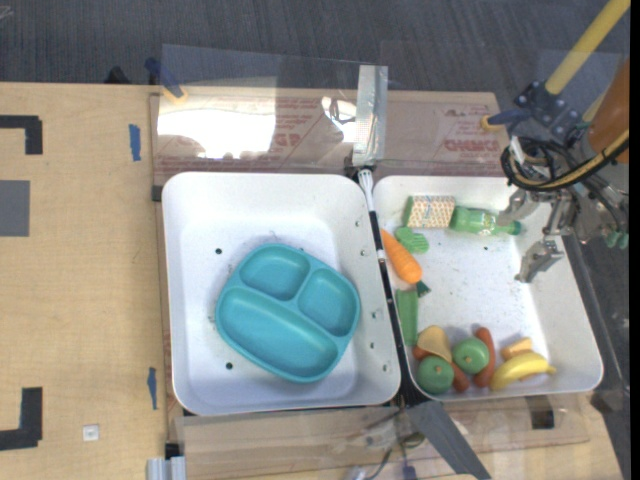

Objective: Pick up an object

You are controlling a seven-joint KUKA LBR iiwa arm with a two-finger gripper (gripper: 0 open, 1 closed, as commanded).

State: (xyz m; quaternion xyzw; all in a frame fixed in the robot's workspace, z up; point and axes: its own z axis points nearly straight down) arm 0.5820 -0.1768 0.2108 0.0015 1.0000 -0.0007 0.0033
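The right bin holds toy food. A patterned yellow-green block and a green bottle lie at its far side. An orange carrot rests by the left wall with a green cucumber below it. Along the front sit a green apple, a second round green fruit and a yellow banana. My gripper hangs over the bin's right part, just right of the bottle. It is open and nothing is between its fingers.
The left bin carries a teal divided plate. A ridge separates the two bins. A clear panel with a grey taped post stands behind them. Cables dangle above the gripper.
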